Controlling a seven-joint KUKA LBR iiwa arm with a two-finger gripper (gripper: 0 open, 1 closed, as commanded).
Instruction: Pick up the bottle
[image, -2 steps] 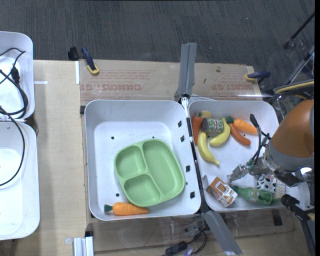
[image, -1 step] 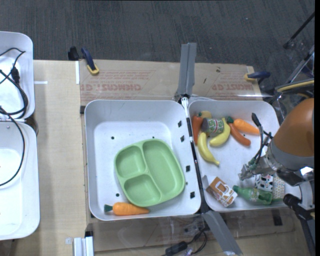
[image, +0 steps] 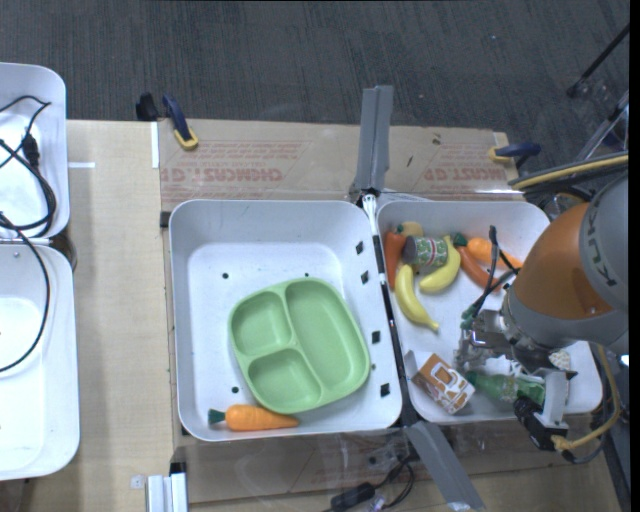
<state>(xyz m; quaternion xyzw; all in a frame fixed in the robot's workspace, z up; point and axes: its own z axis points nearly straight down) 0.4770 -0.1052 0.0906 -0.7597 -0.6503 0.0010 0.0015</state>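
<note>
**Bin inspection: bottle under gripper**

Left bin (image: 190, 330): one green divided plate (image: 298, 345), one carrot (image: 252, 418). Right bin (image: 440, 208): two bananas (image: 428, 284), one can (image: 431, 251), one carton (image: 443, 383), one green bottle (image: 502, 385). Wooden bench (image: 110, 300), dark carpet beyond. Bottle lies near the front edge, long axis left-right. Gripper (image: 500, 352) above it; finger state cannot be determined.

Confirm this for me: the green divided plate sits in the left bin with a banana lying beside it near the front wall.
Not quite. In the camera view the green divided plate does sit in the left bin, but the thing beside it near the front wall is a carrot, not a banana. The bananas lie in the right bin.
</note>
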